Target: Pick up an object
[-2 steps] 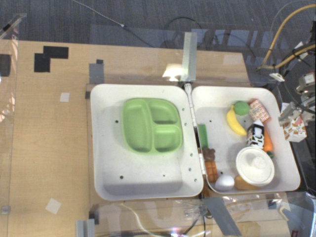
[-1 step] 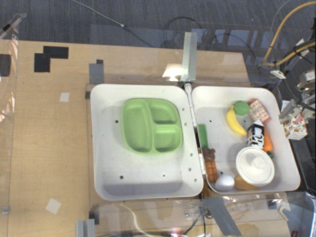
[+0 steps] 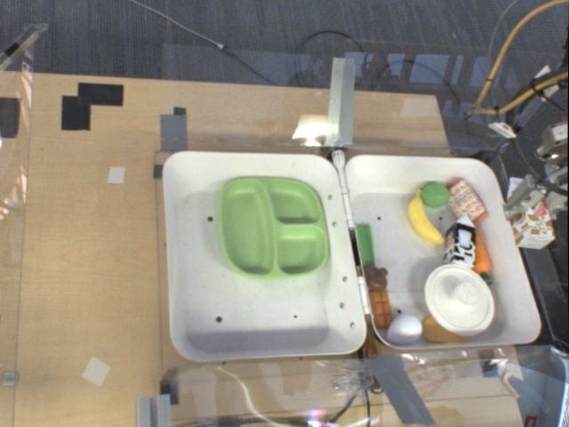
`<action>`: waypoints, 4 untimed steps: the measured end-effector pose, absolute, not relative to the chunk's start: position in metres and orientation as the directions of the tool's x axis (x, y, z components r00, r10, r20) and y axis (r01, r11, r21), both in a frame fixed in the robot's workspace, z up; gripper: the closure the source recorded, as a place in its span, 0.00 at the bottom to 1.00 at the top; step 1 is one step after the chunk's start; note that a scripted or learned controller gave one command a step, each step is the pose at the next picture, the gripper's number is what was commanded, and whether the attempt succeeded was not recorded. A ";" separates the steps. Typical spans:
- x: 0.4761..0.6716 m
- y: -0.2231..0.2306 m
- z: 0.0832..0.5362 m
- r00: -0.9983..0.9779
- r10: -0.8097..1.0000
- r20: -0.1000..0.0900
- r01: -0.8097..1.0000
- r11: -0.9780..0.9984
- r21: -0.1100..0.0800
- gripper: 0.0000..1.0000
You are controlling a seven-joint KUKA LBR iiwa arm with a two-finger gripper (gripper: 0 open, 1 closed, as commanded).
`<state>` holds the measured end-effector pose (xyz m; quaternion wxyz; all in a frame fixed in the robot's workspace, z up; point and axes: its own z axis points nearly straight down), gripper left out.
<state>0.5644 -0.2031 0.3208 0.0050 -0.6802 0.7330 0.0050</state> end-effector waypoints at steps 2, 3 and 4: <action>0.568 -0.202 0.336 -0.083 -0.996 -0.024 -0.997 0.083 0.001 1.00; 0.569 -0.201 0.344 -0.088 -0.996 -0.028 -0.996 0.088 0.001 1.00; 0.571 -0.201 0.352 -0.093 -0.995 -0.034 -0.996 0.093 0.001 1.00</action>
